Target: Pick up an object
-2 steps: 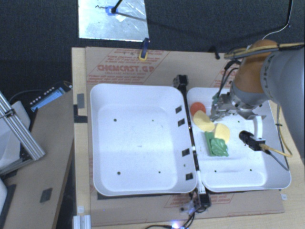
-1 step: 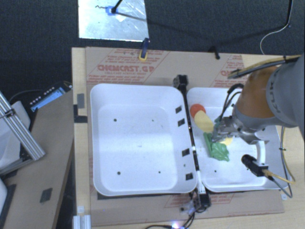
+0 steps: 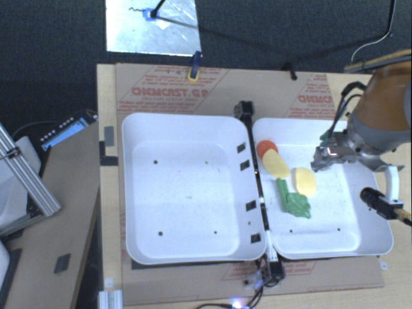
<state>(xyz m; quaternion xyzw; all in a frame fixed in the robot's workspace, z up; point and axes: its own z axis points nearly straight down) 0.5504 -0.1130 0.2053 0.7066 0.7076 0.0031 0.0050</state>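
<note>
Green object (image 3: 294, 201) lies lengthwise, pointing toward the bin's near edge.

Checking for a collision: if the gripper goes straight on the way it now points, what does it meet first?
Probably the right bin's bare floor just right of the yellow piece; the gripper seems to point down, though depth is unclear.

Both white bins (image 3: 187, 131) are looking like smooth, faintly glossy plastic. The surface (image 3: 167, 89) beneath is showing matt brown printed cardboard. The foil-like sheet (image 3: 153, 18) is gleaming, lying on rough dark carpet (image 3: 45, 56). The gripper (image 3: 322, 158) is glinting metallic.
</note>
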